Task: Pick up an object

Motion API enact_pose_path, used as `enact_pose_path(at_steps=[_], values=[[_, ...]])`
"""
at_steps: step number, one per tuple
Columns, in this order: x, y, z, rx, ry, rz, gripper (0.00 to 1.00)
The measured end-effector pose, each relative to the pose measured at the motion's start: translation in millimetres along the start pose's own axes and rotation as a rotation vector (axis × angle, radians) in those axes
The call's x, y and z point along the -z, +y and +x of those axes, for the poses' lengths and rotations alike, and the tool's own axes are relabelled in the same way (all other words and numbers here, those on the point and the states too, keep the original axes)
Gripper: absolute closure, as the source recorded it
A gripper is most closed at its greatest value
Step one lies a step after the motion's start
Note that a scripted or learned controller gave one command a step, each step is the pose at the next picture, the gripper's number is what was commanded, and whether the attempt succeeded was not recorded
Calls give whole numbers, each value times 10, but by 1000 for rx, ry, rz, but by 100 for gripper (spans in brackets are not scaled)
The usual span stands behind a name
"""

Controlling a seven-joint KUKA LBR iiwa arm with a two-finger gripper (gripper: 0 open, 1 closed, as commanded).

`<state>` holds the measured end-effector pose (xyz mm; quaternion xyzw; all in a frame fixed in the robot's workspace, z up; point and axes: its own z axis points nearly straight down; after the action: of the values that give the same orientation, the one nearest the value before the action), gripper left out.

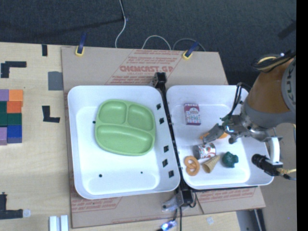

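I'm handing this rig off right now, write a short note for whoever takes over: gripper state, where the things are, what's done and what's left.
Gripper: low in the right bin, at the orange carrot-like piece; a hold on it cannot be confirmed from this view.
Right bin things: pink box near the divider, can, pretzel, cone, dark green piece, all resting on the floor.
Left bin: green divided plate.
Done: arm is down among the objects.
Left: secure one thing and lift it clear.
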<state>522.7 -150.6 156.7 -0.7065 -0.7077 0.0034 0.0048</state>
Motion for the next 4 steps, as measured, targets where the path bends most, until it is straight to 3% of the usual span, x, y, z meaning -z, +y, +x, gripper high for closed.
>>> enact_pose_path(at_steps=[1,2,3,4], values=[[-561,84,-41,-1,-2,-6,0],[-718,88,-37,0,-3,-10,0],[-603,94,-43,0,-6,-14,100],[-121,109,60,1,-2,-14,100]])
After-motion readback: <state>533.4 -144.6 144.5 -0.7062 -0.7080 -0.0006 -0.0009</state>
